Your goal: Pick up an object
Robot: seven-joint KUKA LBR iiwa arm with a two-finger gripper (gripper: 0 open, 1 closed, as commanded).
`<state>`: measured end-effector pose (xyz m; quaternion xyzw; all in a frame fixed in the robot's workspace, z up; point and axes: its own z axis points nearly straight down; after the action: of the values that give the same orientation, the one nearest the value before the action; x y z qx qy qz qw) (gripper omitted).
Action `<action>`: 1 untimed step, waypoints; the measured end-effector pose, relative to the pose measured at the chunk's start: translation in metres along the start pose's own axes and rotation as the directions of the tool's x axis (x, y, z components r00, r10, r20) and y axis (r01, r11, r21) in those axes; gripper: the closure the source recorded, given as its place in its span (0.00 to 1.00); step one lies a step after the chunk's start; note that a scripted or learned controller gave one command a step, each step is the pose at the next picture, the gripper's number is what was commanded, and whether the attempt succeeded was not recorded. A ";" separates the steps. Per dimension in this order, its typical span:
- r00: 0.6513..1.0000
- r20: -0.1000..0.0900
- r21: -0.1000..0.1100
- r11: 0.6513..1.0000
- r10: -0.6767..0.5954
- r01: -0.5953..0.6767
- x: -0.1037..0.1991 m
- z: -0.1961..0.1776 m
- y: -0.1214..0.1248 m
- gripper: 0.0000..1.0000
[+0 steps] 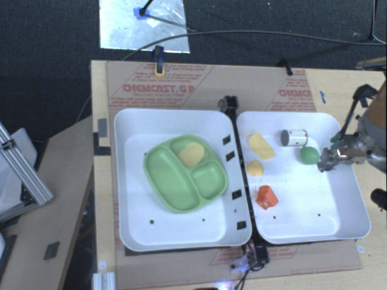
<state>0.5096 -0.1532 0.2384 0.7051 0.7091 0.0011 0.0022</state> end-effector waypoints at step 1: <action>1.000 -0.002 0.001 1.000 -0.004 0.004 0.050 -0.008 0.017 1.00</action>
<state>0.5263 -0.1033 0.2468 0.7038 0.7104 0.0014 0.0011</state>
